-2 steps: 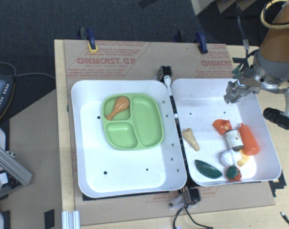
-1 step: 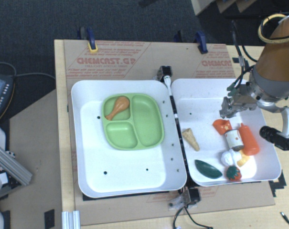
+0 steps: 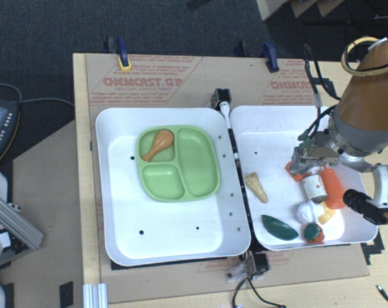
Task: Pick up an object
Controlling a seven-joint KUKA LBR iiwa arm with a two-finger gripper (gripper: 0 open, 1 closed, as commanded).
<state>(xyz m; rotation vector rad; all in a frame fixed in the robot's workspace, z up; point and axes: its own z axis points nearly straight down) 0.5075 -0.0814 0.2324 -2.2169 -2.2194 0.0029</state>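
I have the tool (image 3: 312,165) low over the right bin (image 3: 270,124), above the orange carrot (image 3: 333,188) and a small white cylinder (image 3: 313,186); its opening I cannot tell. I'd centre on one item before descending.

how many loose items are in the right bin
5 or so: cone left, dark green piece front, carrot, white piece and strawberry near the tool; it may hide more.

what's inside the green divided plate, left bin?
The green divided plate holds one toy drumstick in its top-left compartment. Nothing shows in the other two compartments, and nothing covers the plate.
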